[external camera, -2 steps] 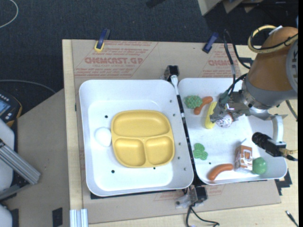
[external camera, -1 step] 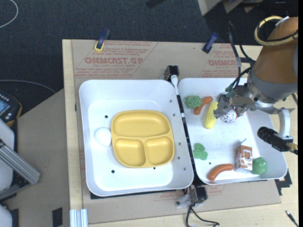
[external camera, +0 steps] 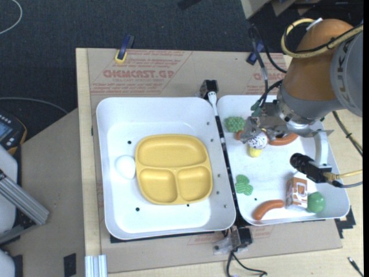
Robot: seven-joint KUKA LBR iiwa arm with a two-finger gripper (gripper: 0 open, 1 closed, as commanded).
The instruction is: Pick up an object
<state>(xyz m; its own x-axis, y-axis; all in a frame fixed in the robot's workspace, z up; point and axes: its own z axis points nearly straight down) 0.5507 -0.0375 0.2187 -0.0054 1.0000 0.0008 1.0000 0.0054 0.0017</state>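
gripper low in the right bin
it hangs at the far edge, clenched on a small yellow-and-white toy.

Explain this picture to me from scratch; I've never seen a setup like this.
One camera looks down at a slant on a bench with two shallow white bins. The grey and orange machine on the right is a robot arm; its gripper hangs low over the right bin, just above a small yellow and white toy. Whether it holds anything is unclear. That bin also has two green toys, a toy sausage and a small carton. The left bin holds a yellow divided plate and a white ball.
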